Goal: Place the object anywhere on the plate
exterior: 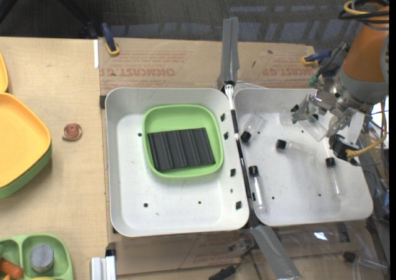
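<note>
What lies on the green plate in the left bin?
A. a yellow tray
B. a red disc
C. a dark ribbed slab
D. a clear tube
C: the dark ribbed slab rests flat on the green plate in the left bin.

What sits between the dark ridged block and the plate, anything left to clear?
Nothing visible. The dark ridged block already lies flat on the green plate in the left bin. The tool is over the right bin, apart from it.
</note>
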Available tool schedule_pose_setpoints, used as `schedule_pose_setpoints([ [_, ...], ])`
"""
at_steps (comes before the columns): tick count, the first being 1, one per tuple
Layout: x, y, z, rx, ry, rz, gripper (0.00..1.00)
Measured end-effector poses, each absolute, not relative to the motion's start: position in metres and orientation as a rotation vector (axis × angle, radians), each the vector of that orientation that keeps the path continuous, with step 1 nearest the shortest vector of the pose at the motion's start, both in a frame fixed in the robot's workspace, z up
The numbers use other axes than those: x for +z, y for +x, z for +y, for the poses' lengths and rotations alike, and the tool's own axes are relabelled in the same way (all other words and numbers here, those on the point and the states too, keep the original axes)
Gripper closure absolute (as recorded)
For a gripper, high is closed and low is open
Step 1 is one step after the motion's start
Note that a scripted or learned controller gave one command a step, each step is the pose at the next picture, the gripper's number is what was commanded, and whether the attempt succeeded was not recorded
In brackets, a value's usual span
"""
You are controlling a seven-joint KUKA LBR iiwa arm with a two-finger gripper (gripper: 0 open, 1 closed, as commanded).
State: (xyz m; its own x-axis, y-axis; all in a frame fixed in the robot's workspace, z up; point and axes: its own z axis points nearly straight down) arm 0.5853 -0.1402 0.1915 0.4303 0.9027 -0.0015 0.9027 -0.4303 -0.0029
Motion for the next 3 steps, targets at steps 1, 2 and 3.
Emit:
schedule_pose_setpoints([
  [1, 0.192, 0.585, -0.14, 0.004, -2.655, -1.676, 0.0],
  [2, 0.234, 0.603, -0.188, 0.005, -2.802, -1.42, 0.0],
  [3, 0.253, 0.606, -0.211, 0.007, -2.88, -1.252, 0.0],
])
